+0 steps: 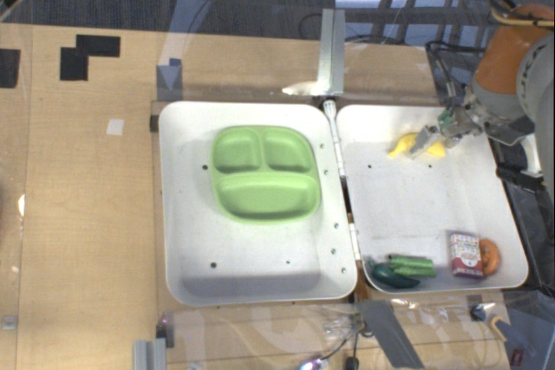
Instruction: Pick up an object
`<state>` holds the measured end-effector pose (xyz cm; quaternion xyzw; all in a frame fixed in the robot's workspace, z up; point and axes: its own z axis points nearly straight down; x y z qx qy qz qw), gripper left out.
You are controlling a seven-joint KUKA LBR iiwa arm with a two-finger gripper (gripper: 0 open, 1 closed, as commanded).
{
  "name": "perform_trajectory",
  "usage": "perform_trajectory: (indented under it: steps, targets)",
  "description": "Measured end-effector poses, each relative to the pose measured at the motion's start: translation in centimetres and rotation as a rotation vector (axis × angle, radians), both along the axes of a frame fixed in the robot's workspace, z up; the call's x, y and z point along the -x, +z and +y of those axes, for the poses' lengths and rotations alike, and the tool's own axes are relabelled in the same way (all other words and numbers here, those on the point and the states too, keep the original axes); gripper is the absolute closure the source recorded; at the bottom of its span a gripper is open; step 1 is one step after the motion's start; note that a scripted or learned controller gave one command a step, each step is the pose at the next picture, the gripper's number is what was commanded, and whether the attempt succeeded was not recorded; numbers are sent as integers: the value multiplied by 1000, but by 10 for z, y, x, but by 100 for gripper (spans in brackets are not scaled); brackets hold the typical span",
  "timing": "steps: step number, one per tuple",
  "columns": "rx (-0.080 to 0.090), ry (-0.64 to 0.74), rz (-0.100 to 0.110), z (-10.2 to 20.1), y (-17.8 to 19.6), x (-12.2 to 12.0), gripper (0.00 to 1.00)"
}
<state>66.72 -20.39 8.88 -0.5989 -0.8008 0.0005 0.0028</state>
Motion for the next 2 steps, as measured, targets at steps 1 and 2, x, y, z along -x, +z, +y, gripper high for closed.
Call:
perform_trajectory:
  steps: [1,2]
  targets:
    - [6,9,-1,0,9,0,100]
    - [5,98,-15,57,92,-4,100]
